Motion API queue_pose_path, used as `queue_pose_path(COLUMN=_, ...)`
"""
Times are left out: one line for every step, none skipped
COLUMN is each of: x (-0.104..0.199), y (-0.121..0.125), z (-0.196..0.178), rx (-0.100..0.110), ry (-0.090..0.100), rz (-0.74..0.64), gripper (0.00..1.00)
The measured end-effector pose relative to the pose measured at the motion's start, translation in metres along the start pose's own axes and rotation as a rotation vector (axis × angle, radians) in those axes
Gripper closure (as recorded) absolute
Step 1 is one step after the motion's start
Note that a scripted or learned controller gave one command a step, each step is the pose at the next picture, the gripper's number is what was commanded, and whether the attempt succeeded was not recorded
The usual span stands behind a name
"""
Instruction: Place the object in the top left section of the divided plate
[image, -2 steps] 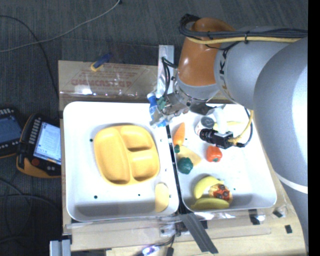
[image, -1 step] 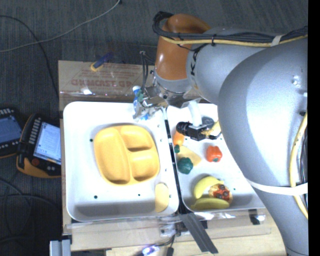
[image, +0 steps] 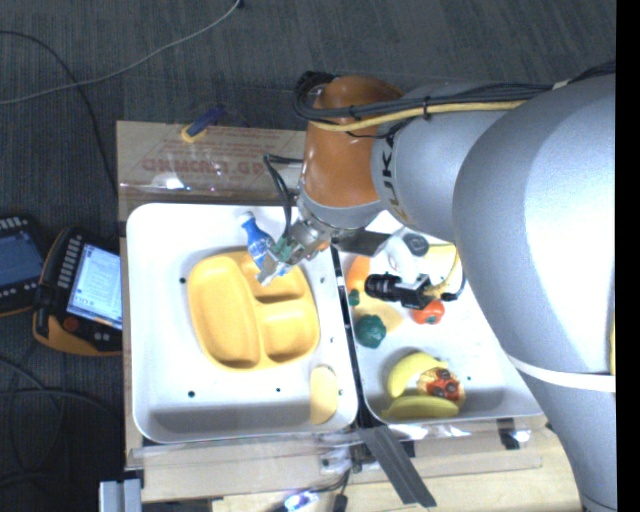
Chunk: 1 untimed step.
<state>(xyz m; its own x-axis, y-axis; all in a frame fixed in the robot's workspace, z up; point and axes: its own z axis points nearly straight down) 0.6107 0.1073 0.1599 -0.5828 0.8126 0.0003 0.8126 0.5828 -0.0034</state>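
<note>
In the left bin (image: 150, 330) lies a yellow divided plate (image: 235, 320). Just above the plate's upper right section is a small blue bottle-like object (image: 258, 240); its long axis runs diagonally, from upper left down to lower right, and its lower end sits between the fingers of the gripper (image: 283, 254), which clasps it. The right bin (image: 490, 385) holds a green ball (image: 370, 331) and a banana (image: 410, 385).

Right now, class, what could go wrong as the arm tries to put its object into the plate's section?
1. The blue object sits at the gripper tip over the yellow divided plate's rim; it might drop outside onto the left bin.
2. It hangs near the plate's dividers, so it could land in the wrong section.
</note>
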Motion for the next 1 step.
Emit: queue_pose_path(x=0.0002, y=0.0002, z=-0.0001, rx=-0.001, ry=0.001, rz=0.000, gripper=0.00)
